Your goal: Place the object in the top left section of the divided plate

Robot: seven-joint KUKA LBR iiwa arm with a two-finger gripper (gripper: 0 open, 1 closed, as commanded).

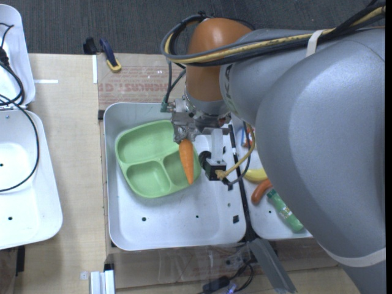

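Orange carrot (186,160) hangs from the pincer (183,136), fingers closed on its top end, tip pointing down over the right edge of the green divided plate (150,158). Plate sits in the left white bin (165,225). Right bin holds a banana (256,175), sausage (261,190), green bottle (285,211). Grey arm (306,133) covers most of that bin.

Lower right of frame: banana (255,175), red sausage (261,190), green bottle (285,211), close together. Upper left: blue-and-yellow clamp (109,54) on wooden bench (67,90). Far left: black cables (18,90).
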